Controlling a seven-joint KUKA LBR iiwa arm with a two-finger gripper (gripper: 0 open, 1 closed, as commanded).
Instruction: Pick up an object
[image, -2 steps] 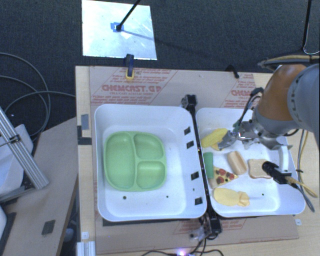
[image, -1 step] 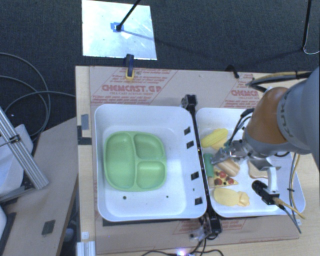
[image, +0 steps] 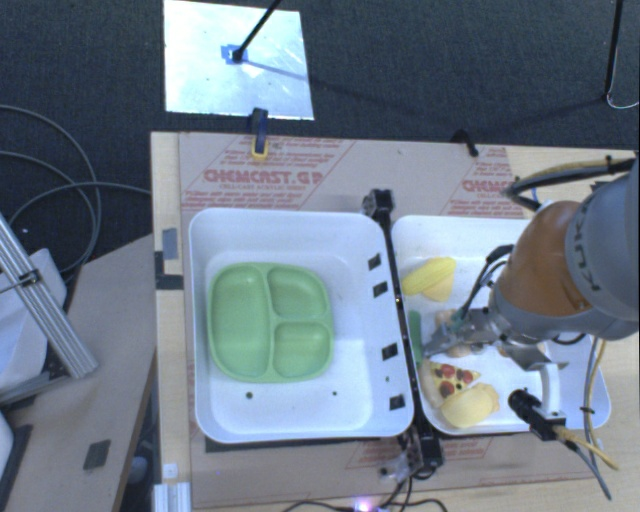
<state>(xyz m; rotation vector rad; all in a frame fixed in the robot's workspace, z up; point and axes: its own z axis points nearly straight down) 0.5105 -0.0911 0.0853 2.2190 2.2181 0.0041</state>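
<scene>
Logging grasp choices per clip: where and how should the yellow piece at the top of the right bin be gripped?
The yellow piece lies flat and apart from the other toys, its long axis running left-right in the right bin. Probably best to come straight down from above and close the jaws across its narrow middle. The bin's left wall is close, so a side approach looks cramped.

Both bins (image: 290, 225) are plain white. The divided plate (image: 269, 321) is pale green. A yellow piece (image: 429, 277) lies in the right bin; the pizza slice (image: 452, 378) is tan with red dots (pepperoni-like). The cardboard (image: 330, 172) carries red lettering.
</scene>
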